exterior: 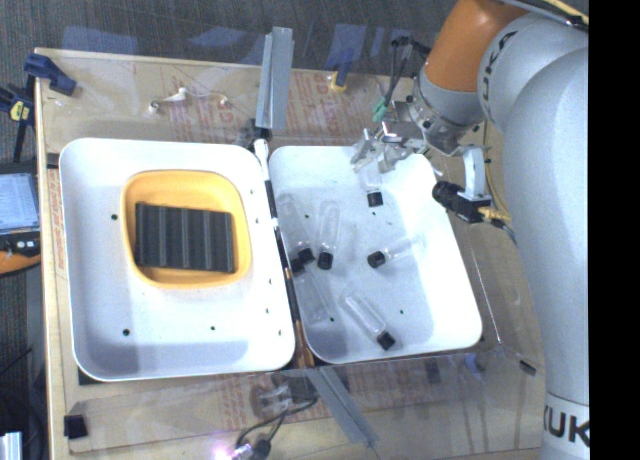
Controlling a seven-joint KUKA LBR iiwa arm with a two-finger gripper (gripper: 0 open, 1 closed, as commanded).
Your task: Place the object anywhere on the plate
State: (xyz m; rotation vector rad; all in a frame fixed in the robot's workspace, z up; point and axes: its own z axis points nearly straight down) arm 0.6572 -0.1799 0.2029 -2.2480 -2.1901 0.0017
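Two bins: left bin [90, 338] and right bin [450, 318], side by side on the wooden bench [120, 83]
Left bin contents: a yellow-rimmed plate [185, 188] with a dark ribbed centre, toward the bin's far edge
Right bin contents: several clear vials with black caps; one vial [366, 320] near the front edge, long axis diagonal, cap toward the front right corner; another vial [392, 252] mid-bin, cap toward the left; one vial [328, 238] by the left wall, cap toward the front; a loose-looking black cap [375, 198] near the far edge
Gripper: gripper [378, 148] over the right bin's far edge; fingers spread apart, holding nothing visible
Arm: arm [530, 148] enters from the right, orange band [465, 43] above the wrist
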